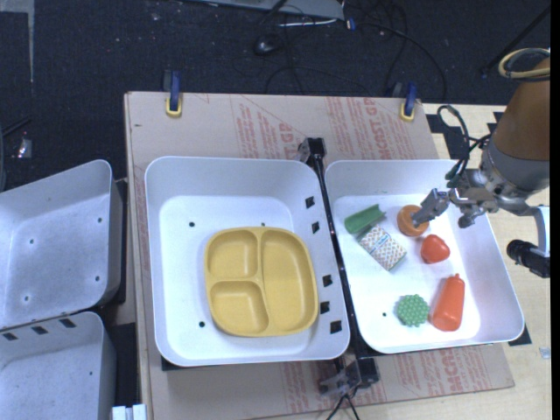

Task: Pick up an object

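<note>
The right bin (pixel 490 234) holds several small objects. A green block (pixel 363 219) lies at its upper left, with a patterned white box (pixel 383 247) just below it. An orange round piece (pixel 408 220) sits beside a red rounded object (pixel 435 249). Toward the front lie a green bumpy ball (pixel 411 310) and an orange carrot-like piece (pixel 449 303). My gripper (pixel 450 212) hangs over the bin's upper right, open, with one finger beside the orange round piece and the other above the red object. Nothing is between the fingers.
The left bin (pixel 175 234) holds a yellow divided plate (pixel 261 280). A black divider (pixel 332 252) runs between the two bins. Grey-white trays (pixel 52 234) lie off the bench to the left. Clamps (pixel 174 103) hold the board's far edge.
</note>
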You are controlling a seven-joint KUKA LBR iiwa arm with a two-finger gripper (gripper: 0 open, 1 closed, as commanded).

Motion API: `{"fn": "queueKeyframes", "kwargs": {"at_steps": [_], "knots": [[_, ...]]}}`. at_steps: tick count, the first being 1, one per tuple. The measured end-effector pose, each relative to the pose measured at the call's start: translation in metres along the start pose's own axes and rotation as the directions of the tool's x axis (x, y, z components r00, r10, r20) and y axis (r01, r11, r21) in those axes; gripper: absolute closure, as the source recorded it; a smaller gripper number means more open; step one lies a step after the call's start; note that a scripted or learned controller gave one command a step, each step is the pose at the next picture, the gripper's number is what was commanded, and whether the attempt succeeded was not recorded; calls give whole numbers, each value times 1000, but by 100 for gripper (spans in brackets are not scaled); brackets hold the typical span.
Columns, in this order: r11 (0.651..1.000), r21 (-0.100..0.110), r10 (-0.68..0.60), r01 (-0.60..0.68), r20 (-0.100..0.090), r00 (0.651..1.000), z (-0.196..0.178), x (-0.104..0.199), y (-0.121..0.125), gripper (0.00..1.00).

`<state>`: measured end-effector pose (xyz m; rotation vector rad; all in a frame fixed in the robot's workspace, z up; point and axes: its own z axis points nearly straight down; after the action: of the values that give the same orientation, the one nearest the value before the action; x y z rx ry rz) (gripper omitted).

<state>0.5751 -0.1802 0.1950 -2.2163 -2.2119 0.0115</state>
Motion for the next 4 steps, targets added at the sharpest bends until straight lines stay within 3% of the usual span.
{"fn": "queueKeyframes", "kwargs": {"at_steps": [1,2,3,4], "knots": [[1000,-12,-3,3,3,1000,-7,0,3,0],[1000,-8,-4,5,1,1000,42,10,2,0],[1000,-21,0,0,3,1000,98,9,12,0],[1000,-19,-3,3,3,1000,98,8,15,0]]}}
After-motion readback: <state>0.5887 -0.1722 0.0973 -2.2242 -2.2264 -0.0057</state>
